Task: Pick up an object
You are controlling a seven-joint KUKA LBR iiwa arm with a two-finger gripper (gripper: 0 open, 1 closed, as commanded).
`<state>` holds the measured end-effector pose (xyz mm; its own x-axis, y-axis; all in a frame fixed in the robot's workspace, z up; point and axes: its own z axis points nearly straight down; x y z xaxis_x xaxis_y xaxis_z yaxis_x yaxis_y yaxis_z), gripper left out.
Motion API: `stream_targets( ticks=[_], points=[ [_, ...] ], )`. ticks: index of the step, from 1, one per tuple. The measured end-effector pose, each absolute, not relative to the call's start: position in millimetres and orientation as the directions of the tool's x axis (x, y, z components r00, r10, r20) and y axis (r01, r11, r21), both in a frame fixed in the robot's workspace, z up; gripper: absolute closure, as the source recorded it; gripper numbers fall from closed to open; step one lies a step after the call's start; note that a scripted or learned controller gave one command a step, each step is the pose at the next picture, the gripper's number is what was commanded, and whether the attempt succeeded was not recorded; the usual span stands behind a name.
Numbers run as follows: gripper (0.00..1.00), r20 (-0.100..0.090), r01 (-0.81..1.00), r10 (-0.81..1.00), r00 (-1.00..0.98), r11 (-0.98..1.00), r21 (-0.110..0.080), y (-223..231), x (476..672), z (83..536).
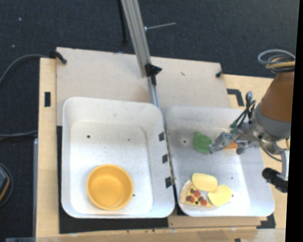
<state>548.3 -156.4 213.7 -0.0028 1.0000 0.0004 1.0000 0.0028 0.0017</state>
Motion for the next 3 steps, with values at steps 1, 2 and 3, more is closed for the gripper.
stream_targets(
  ticks=[1, 2, 3],
  points=[
    [0.0, 0.001, 1.0, 1.0, -0.002, 0.002, 0.002, -156.3, 548.4, 213.8],
    [0.0, 0.0, 1.0, 1.0, 0.001, -0.001, -0.002, -149.9, 546.0, 156.1],
    [0.0, -0.001, 1.0, 1.0, 0.001, -0.001, -0.004, -150.7, 545.1, 103.3]
  ],
)
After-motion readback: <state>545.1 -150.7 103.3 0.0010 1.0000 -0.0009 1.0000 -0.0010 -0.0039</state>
